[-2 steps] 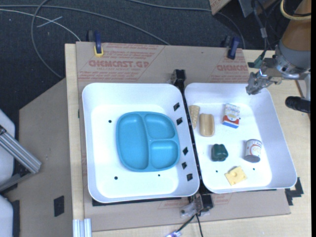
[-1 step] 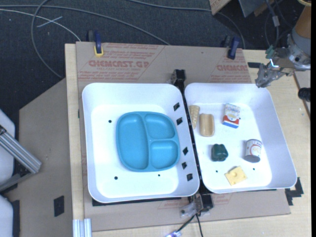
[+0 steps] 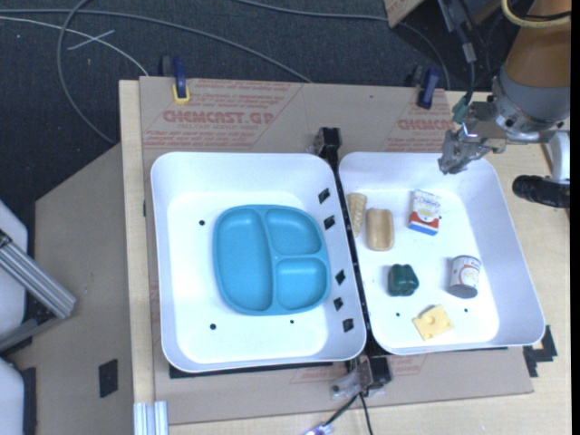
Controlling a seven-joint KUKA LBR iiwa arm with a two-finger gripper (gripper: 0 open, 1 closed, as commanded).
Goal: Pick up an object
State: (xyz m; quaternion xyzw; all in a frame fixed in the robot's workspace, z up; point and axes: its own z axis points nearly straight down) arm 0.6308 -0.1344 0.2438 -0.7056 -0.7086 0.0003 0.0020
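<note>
Two shallow white bins, side by side on a brown cardboard sheet. Smooth plastic, with round corners.

Left bin (image 3: 172,243): one blue plate (image 3: 270,259), smooth and shiny, with three parts, all bare.

Right bin (image 3: 507,243): six small things, all apart except the two at the left.
- Pale ridged cone (image 3: 357,213), like an ice cream cone, close by the left wall.
- Tan bread roll (image 3: 380,228), long and soft-looking, just beside the cone.
- Little box (image 3: 424,213) in red, white and blue, near the middle top.
- Dark green lump (image 3: 402,280), bumpy and round, lower middle.
- Small can (image 3: 463,275), white with a red mark and a grey end, tipped on its side at the right.
- Yellow wedge (image 3: 431,322), flat with holes like cheese, near the front wall.

Grey arm with an orange band, in from the top right. Gripper (image 3: 453,159) above the back rim of the right bin, well apart from every small thing. Nothing seen between its fingers. Too dark and small to tell how far open.

Two blue clamps (image 3: 181,82) at the back edge of the cardboard. Grey cables on the dark floor behind.
</note>
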